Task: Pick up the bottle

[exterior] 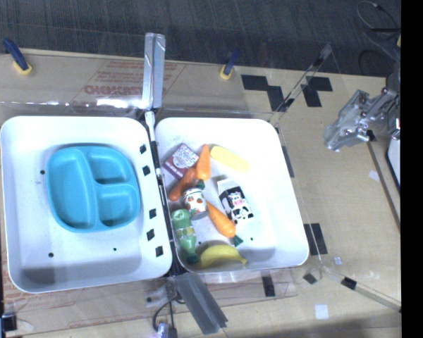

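A small green bottle (184,232) lies near the front left corner of the right bin (287,210), between a banana (221,255) and a small white and red item (194,201). Its lower end is wedged against the bin's left wall. My gripper (347,129) is a silver shape over the bench to the right of the right bin, well away from the bottle and outside both bins. Nothing is seen held in it.
Around the bottle the right bin also holds two carrots (221,219), a cow-patterned carton (233,201), a yellow piece (229,159) and a purple box (180,160). A blue divided tray (93,186) lies in the left bin (28,259). Clear panels stand around the bins.
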